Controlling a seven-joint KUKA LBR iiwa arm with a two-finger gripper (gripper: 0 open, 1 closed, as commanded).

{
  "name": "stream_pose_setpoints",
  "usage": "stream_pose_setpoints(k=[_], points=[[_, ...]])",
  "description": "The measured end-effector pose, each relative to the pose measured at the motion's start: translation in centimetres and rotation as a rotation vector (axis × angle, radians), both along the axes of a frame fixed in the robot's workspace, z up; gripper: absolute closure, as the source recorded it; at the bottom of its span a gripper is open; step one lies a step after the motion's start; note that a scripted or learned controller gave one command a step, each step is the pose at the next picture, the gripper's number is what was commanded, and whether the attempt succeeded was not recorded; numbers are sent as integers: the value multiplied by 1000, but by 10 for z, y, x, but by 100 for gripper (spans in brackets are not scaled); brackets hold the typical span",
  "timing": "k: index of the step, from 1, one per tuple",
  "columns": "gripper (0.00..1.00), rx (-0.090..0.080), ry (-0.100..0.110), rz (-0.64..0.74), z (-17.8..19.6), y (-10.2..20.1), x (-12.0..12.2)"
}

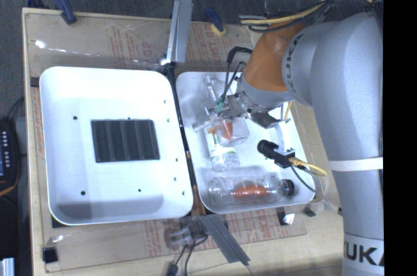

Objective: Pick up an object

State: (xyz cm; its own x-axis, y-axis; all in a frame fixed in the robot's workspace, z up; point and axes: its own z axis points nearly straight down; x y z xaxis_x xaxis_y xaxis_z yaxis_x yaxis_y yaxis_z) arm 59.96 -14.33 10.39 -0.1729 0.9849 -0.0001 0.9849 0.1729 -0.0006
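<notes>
Over the right bin (296, 138) on the worktop (39, 40), the grey arm (339, 73) reaches in from the right edge, bent down so its orange band sits above the bin's far half. Its pincer (225, 109) hangs among clear plastic pieces near the bin's far left corner, and whether it is wide or narrow cannot be told. A clear bottle (251, 189) lies along the near rim, its long axis parallel to that rim, nearer the front than the pincer.

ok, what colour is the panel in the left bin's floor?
Dark grey to black, ribbed panel in the white left bin; camera view.
</notes>
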Motion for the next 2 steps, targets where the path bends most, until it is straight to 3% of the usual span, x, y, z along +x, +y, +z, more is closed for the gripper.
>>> stream_pose_setpoints(k=[1,2], points=[[100,-1,3,5,9,0,0],[100,1,2,37,88,33,36]])
